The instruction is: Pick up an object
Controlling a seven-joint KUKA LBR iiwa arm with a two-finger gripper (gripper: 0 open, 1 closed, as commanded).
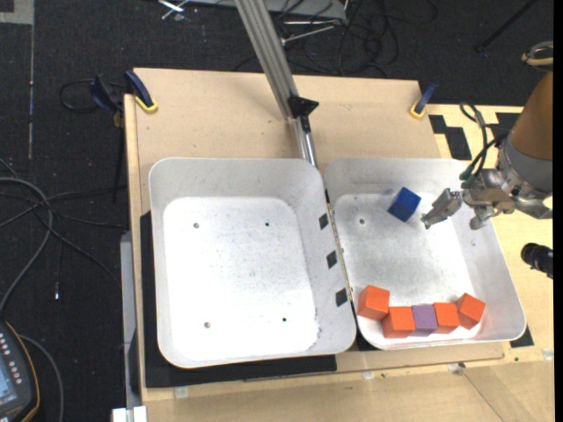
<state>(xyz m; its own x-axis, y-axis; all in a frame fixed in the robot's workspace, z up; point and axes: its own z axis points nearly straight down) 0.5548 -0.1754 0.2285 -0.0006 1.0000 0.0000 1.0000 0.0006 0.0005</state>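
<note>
Your gripper (pixel 457 211) hangs over the right bin (pixel 493 262), fingers apart and holding nothing, just right of the blue cube (pixel 405 204).

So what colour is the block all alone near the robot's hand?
Blue. The lone block shows clearly in the camera view, in the right bin.

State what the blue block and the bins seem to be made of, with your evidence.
Blue block: probably foam or painted wood; matte, no glare, crisp edges. Bins: likely moulded plastic, perhaps enamelled metal; smooth white, rounded corners, scuffed grey floors.
</note>
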